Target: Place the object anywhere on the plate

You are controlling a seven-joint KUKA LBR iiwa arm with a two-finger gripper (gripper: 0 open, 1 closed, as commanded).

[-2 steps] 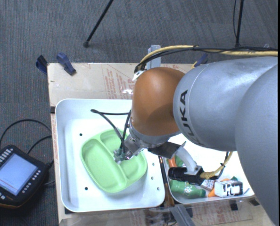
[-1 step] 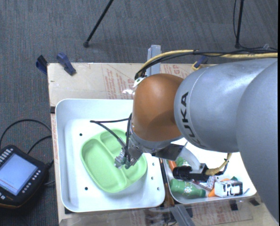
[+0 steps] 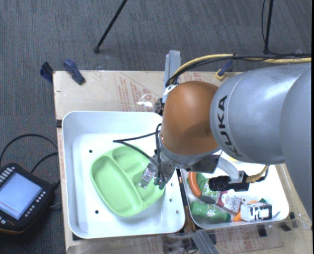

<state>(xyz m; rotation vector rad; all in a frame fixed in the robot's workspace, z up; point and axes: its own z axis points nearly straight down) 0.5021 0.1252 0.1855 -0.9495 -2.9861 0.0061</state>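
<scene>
Grey arm (image 3: 252, 115) with its orange band fills the right half of the view and reaches down to the left, covering the gap between the two bins. Left bin (image 3: 72, 142): white, shallow, holds the green divided plate (image 3: 114, 184), which sits tilted toward the bin's right wall. Right bin (image 3: 281, 194): partly hidden under the arm; the visible corner holds a green bottle-like item (image 3: 207, 210), a red-and-white packet (image 3: 230, 200), a white box (image 3: 255, 211) and an orange piece (image 3: 193, 184), all crowded together. Gripper (image 3: 153, 178) is low over the plate's right compartment, near its rim. Cannot tell whether it is released or clenched, nor whether anything is in it; the tip is small and blurred against the green. Object for the task: not identified with certainty. Nothing is seen lying on the visible part of the plate, so judged either at the gripper tip or among the items in the right bin. Risks: gripper sits close to the plate's right edge, so a release here may land the object on the rim and let it roll into the bin; a low tip could also catch the plate and shift it; if the grasp was empty, the release places nothing
</scene>
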